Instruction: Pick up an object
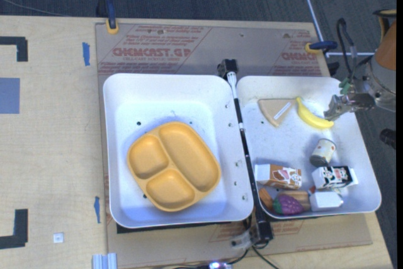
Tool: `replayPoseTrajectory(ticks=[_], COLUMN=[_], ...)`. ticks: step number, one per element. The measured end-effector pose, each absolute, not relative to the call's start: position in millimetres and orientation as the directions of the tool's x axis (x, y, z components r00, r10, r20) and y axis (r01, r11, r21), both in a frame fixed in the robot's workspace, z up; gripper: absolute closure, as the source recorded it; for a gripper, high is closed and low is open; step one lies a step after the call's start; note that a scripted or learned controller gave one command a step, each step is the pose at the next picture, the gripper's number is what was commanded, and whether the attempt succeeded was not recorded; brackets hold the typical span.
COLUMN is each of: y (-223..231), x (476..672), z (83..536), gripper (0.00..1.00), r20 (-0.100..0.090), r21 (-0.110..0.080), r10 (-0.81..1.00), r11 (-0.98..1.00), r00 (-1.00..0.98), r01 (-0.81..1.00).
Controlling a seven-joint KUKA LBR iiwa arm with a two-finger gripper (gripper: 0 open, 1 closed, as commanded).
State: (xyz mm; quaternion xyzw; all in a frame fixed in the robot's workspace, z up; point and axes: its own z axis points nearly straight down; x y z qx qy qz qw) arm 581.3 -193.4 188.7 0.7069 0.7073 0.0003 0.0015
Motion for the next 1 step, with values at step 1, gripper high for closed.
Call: replayPoseTrajectory(ticks=[1], y=[-142.8], x=[549.4], z=[114.0], gripper=[1.00], r20=[0.001], r21=[-0.001], r10=[1.000], r11=[0.001], r00=[-0.001], r01=[1.000])
